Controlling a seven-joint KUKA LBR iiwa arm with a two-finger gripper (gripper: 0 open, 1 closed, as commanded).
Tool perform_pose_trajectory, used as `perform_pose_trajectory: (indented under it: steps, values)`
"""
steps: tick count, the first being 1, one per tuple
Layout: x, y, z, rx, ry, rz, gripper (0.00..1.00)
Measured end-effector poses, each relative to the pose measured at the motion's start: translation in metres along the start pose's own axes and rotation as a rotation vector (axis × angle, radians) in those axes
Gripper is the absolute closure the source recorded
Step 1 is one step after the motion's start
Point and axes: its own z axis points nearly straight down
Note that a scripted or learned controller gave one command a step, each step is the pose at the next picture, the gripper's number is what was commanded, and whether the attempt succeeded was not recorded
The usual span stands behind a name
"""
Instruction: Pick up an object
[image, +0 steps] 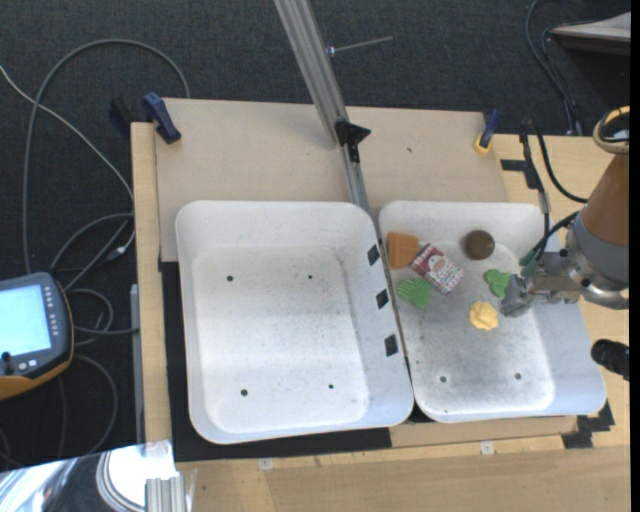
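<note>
Even, bright overhead light; white bins glare slightly, shadows soft, picture a bit grainy, lower-left corner blurred and washed-out.

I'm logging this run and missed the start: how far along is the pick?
Done: the gripper is down inside the right bin, close beside the yellow piece and the green piece. In hand: nothing visibly sits between its fingers. Left: grasping and lifting; the brown ball, red-and-white packet and orange piece also lie on the bin floor.
</note>
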Motion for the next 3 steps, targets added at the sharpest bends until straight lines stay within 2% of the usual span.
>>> perform_pose_trajectory:
  steps: [1, 3]
  values:
    - [0.000, 0.002, -0.041, 0.001, 0.000, 0.000, 1.00]
    - [0.118, 0.018, -0.019, 0.012, 0.006, -0.005, 1.00]
